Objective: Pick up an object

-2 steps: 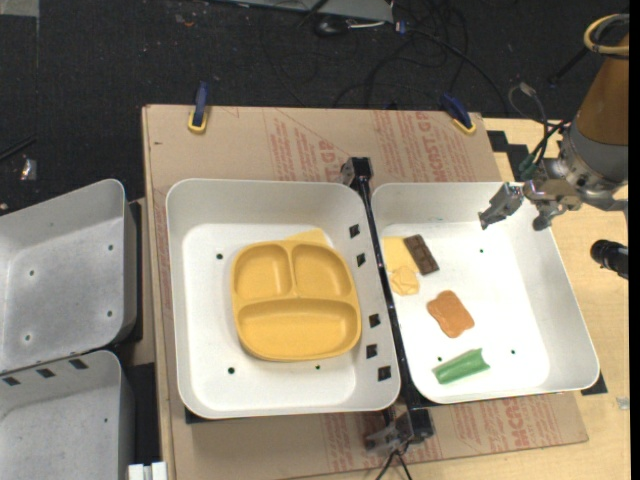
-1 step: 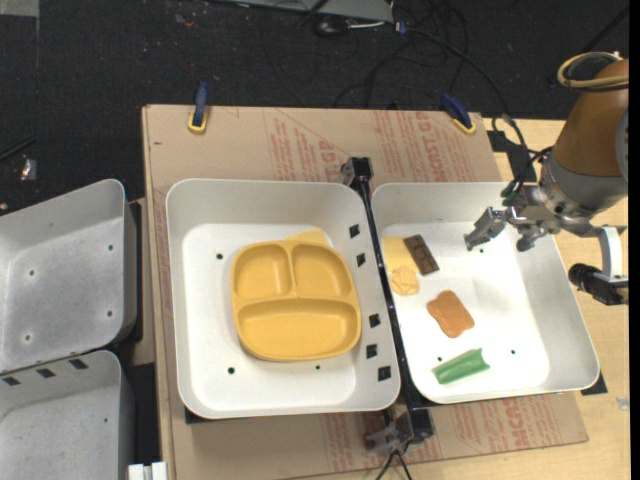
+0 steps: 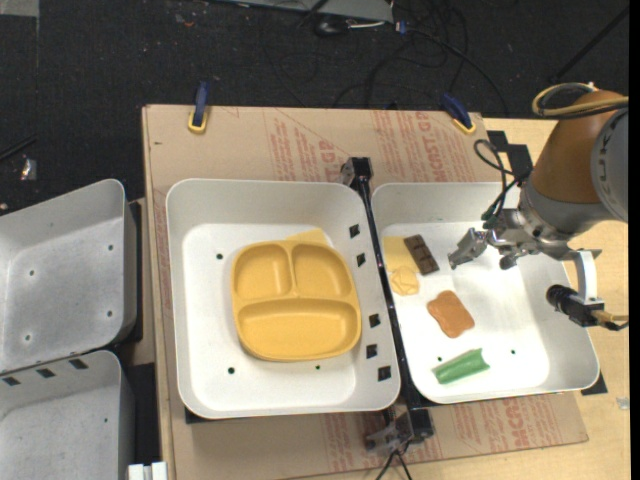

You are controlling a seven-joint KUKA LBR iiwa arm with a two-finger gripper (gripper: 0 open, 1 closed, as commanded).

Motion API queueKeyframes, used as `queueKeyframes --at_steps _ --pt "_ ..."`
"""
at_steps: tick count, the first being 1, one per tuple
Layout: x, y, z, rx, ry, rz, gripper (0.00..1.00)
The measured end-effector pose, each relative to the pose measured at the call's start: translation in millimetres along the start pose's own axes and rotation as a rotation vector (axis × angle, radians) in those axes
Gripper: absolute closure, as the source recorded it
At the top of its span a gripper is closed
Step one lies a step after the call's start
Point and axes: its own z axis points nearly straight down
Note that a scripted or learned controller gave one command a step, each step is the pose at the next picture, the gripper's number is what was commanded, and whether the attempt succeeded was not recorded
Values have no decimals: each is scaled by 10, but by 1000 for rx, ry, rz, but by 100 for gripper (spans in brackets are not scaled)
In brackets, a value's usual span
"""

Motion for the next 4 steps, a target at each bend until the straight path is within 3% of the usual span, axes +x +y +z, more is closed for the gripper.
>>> queueKeyframes --at_steps 1,2,4 --pt "7 0 314 -2 -1 0 0" --pt "5 9 194 -5 -2 0 100" --pt "-6 17 -894 -10 -4 0 100"
